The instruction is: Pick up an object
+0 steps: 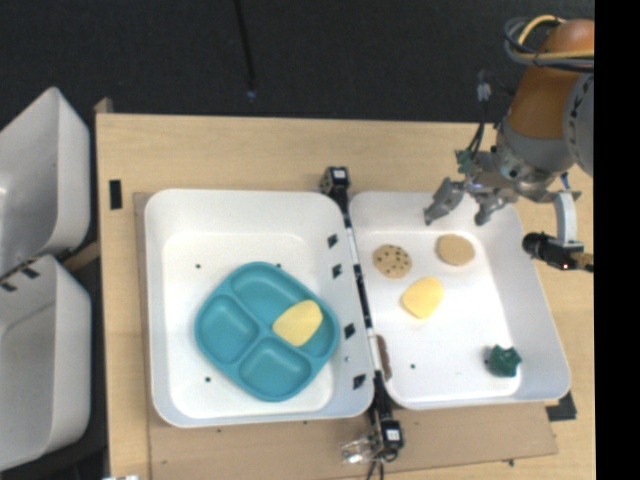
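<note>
Gripper [465, 206] spread, holding nothing — right bin [535, 298]: four items; left: one tray [240, 353].

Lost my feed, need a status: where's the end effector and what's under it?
End effector open, above right bin's far edge, holding nothing. Tan round piece nearest, just below it. Cookie and yellow piece close by. Nothing blocking.

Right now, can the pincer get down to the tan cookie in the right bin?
Probably yes. The pincer hangs open just above the tan cookie, with bare bin floor around it. The chocolate chip cookie and the yellow piece lie apart from it, so nothing seems to block a straight descent.
</note>
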You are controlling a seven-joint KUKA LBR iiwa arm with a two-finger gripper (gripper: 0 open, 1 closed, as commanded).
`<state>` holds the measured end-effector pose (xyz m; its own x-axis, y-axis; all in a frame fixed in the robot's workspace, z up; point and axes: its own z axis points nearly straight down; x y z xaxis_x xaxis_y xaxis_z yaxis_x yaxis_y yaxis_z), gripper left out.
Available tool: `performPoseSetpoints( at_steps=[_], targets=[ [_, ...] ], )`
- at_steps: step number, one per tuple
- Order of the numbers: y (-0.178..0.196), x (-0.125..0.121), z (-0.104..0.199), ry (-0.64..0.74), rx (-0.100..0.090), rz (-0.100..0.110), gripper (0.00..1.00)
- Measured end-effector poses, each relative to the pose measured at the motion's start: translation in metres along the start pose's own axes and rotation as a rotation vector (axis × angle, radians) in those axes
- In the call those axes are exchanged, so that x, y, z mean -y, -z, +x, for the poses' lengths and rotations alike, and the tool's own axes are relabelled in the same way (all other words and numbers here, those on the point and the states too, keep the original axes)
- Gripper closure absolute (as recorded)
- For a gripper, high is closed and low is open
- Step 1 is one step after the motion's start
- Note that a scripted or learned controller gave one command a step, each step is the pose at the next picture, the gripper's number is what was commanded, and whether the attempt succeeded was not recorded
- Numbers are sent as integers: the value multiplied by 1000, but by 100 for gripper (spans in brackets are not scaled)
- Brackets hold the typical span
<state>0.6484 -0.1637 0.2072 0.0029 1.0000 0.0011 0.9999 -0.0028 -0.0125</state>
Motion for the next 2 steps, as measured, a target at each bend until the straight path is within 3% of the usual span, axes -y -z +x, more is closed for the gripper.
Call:
performPoseSetpoints(
  at_steps=[1,2],
  targets=[
    [9,-3,0,2,1,-14,0],
    [-54,-5,-1,3,3,-9,0]
  ],
)
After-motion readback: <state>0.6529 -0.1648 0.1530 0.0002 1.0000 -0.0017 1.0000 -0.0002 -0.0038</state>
